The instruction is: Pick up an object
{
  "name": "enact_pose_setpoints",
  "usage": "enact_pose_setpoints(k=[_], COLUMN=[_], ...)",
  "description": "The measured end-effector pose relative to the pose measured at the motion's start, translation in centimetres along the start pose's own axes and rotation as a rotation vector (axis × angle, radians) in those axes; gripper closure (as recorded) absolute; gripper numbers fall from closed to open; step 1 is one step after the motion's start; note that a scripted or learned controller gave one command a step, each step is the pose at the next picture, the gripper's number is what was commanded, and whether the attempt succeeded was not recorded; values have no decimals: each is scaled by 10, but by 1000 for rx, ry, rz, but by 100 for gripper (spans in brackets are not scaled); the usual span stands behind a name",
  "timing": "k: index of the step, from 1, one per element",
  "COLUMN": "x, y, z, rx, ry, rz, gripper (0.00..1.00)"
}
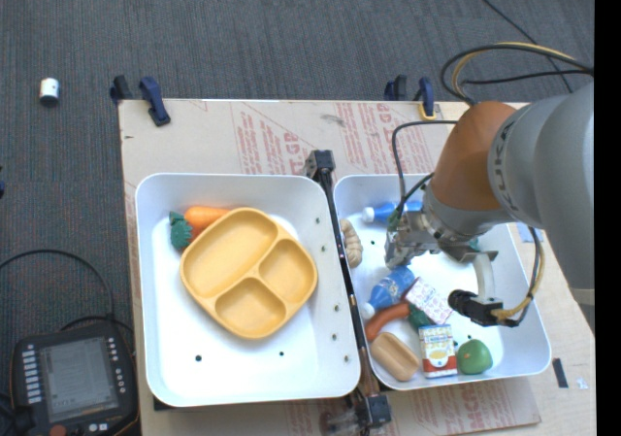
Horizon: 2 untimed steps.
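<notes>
Gripper (pixel 403 254): finger state cannot be told; hovers over the right bin (pixel 529 352), nothing visibly held.
Blue bottle (pixel 392 285): at gripper's six o'clock; likely light, slippery; grasp across body.
Green ball (pixel 474 356): five o'clock, probably rolls.

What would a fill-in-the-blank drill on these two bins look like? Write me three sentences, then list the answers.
1. The yellow divided plate lies in the ____ bin in the camera view.
2. The toy carrot lies just beyond the plate's far rim, at its ____ corner.
3. The gripper hangs over the ____ bin, above a blue packet.

Answers: left; far-left; right
</notes>
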<state>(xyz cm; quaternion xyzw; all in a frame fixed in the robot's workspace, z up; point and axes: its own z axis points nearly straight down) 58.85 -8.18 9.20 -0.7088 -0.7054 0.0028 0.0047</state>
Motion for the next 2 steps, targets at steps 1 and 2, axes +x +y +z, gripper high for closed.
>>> enact_pose_setpoints(k=[1, 2], x=[0, 0], y=[0, 0], z=[0, -7], rx=[0, 5], ry=[0, 1], rz=[1, 2], gripper=[0, 100])
